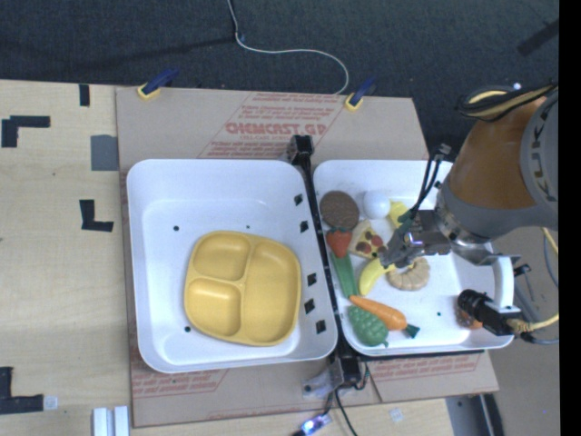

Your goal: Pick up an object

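The right bin (pixel 436 327) holds several toy foods. Among them are a brown round patty (pixel 339 208), a white egg (pixel 376 203), a pizza slice (pixel 367 242), a yellow banana (pixel 370 279), a tan cookie (pixel 408 277), an orange carrot (pixel 379 312) and a green pepper (pixel 368 332). My gripper (pixel 406 247) hangs low over the middle of this bin, just above the cookie's top edge and right of the pizza slice. The gripper's dark body hides whatever lies directly beneath it.
In the left bin (pixel 154 198) lies a yellow divided plate (pixel 243 286). A green cucumber (pixel 345 275) and a red piece (pixel 339 242) lie along the wall between the bins. The grey arm (pixel 495 184) covers the right bin's far right side.
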You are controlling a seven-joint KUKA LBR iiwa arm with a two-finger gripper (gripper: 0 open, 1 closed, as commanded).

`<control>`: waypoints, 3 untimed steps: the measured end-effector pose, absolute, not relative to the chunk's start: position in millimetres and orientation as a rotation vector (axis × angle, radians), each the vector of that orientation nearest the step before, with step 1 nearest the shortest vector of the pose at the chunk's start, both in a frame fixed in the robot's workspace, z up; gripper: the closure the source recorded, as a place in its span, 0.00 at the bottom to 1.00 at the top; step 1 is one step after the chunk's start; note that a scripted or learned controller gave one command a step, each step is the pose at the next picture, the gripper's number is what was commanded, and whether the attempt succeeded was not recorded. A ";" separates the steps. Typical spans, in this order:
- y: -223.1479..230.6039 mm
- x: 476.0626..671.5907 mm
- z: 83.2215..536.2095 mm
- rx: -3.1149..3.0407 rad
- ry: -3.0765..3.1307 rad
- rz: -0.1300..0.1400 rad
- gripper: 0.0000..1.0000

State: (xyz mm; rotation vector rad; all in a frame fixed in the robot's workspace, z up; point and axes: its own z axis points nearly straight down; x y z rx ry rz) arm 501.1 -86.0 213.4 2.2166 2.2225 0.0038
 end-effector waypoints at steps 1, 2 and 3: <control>-85.4 501.3 224.6 2.220 2.223 0.000 1.00; -49.8 534.0 232.8 2.215 2.228 0.001 1.00; -16.7 568.0 237.5 2.215 2.228 0.001 1.00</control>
